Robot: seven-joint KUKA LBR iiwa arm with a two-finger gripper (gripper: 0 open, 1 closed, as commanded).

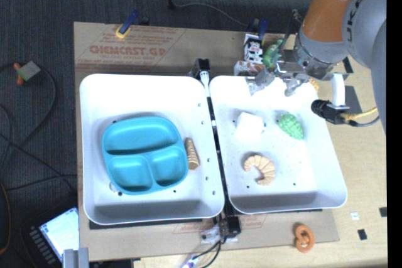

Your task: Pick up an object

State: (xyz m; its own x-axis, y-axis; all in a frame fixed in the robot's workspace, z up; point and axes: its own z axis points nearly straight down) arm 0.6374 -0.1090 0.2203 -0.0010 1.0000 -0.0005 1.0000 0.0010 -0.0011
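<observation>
Currently my gripper [274, 81] hangs above the back rim of the right bin [326, 198], its two fingers spread apart with nothing between them. I judge this the approach step: no object is grasped and none is lifted yet.

Candidate objects lie on the right bin's floor. A green knobbly object [291, 125] sits nearest, just in front of my fingers. A white block [249, 125] lies to its left, near the divider. A croissant [261, 169] rests toward the front. All three stand apart from one another.

The left bin [94, 198] carries a blue compartment tray [144, 154] with a small brown ridged piece [191, 153] just beside it.

By my assessment, the next move calls for a short travel forward over the green object, a straight descent with fingers either side, then closure.
</observation>
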